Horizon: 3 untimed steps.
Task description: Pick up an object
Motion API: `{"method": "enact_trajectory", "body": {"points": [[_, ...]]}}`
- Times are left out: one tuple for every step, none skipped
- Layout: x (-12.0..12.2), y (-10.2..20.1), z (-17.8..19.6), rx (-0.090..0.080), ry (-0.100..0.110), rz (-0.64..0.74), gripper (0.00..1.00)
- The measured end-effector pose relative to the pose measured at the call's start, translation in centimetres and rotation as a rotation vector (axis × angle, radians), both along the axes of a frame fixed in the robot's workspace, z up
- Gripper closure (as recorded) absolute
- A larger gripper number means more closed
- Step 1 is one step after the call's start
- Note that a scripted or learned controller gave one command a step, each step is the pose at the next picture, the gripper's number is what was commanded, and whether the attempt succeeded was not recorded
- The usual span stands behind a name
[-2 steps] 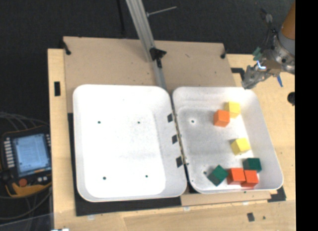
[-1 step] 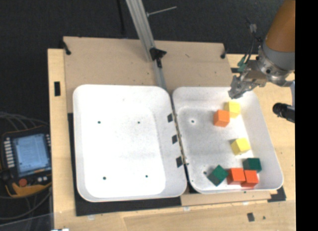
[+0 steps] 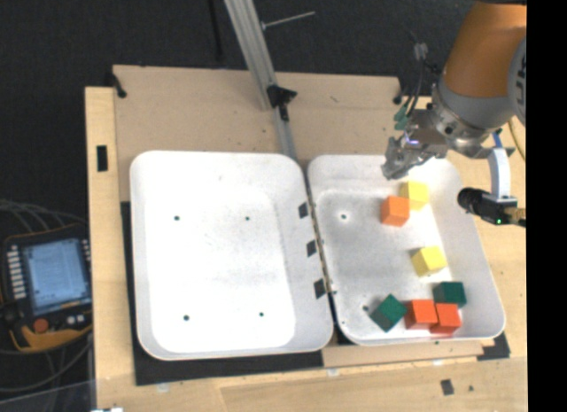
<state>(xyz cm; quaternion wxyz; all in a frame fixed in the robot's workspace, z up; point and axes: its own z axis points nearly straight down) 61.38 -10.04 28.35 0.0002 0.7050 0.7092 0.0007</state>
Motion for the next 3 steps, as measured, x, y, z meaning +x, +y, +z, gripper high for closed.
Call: {"method": "enact_trajectory", "body": {"points": [[-1.8,4.4,0.1,0.000,0.001,0.000,1.00],[-2.8,8.3,-0.8,0.000,0.002,0.000,1.00],[-4.8,13.1,-0.9,0.001,0.002,0.001,1.00]]}}
